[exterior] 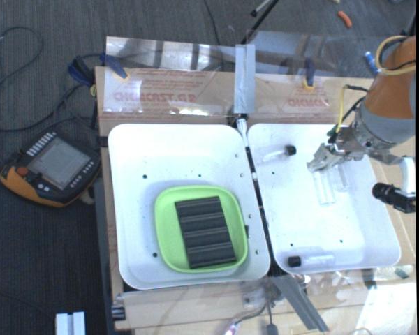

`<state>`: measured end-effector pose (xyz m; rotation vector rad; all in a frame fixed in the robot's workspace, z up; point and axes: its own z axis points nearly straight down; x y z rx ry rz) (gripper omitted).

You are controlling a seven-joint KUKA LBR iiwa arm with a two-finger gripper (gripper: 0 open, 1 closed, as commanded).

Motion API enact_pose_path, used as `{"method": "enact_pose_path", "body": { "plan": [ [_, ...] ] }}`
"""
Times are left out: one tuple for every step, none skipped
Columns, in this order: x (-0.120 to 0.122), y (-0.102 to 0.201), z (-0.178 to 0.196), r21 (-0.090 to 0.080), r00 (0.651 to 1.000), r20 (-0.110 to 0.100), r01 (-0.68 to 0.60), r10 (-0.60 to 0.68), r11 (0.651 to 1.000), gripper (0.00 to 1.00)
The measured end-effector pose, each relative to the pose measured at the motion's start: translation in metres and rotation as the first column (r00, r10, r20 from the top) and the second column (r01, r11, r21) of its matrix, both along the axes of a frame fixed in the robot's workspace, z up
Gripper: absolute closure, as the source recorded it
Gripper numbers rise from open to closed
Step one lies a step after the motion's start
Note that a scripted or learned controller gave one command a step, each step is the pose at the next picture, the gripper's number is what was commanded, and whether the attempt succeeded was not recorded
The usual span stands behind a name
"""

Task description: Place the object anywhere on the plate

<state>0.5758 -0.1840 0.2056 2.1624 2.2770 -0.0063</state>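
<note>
A dark grey ribbed block [206, 232] lies flat on the light green plate [165, 211], which sits in the front half of the left bin [129, 180]. The block covers most of the plate's middle and runs lengthwise front to back. My gripper [334, 183] hangs over the upper right part of the right bin [366, 239], far from the plate. Its two translucent fingers [326, 188] stand apart with nothing between them, pointing down toward the bin floor.
A small clear tube with a black cap [279, 151] lies near the back of the right bin. A second capped clear tube [309, 260] rests by its front edge. A grey divider strip [255, 187] separates the bins. A teach pendant [52, 166] lies on the floor at the left.
</note>
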Motion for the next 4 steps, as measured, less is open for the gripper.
{"method": "enact_pose_path", "body": {
  "plan": [
    [0.000,0.000,0.000,0.000,1.000,0.000,0.000,0.000,1.000,0.00],
    [0.040,0.018,0.061,-0.001,0.983,0.002,-0.185,0.185,0.983,0.00],
    [0.060,-0.008,0.051,0.000,0.976,0.002,-0.217,0.217,0.976,0.00],
    [0.093,-0.005,0.072,-0.001,0.975,0.003,-0.222,0.222,0.975,0.00]
  ]
}}
